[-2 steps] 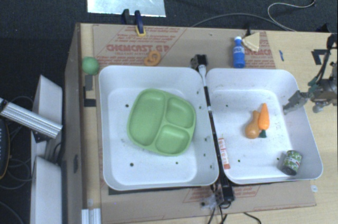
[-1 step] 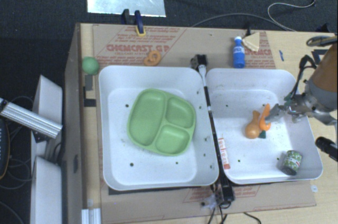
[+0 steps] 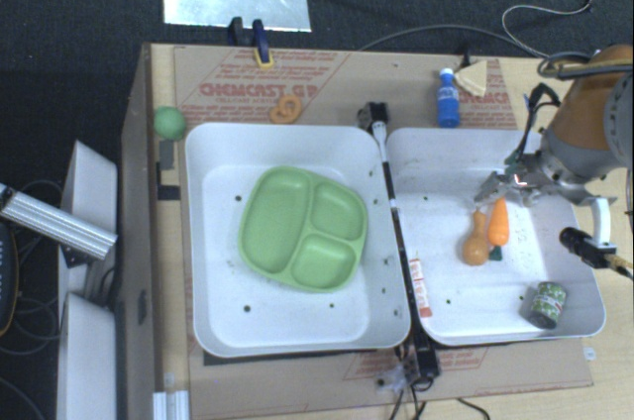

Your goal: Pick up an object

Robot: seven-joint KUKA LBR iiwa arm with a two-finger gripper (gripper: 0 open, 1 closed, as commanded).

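One carrot (image 3: 498, 222) lies in the right bin (image 3: 436, 210), close to the middle. It is orange and short, with a dark green bit at its lower end. Its long side runs up and down the view, and its top end points at the gripper (image 3: 516, 180). Just to its left lies an orange gourd (image 3: 476, 242), fat at the bottom and thin at the top, touching the carrot or nearly so. The gripper hangs right above the carrot's top end. Its fingers are spread apart, with nothing between them. A small green can (image 3: 546, 303) sits in the bin's lower right corner. The left bin (image 3: 213, 240) holds a green plate (image 3: 303, 228) with three parts.
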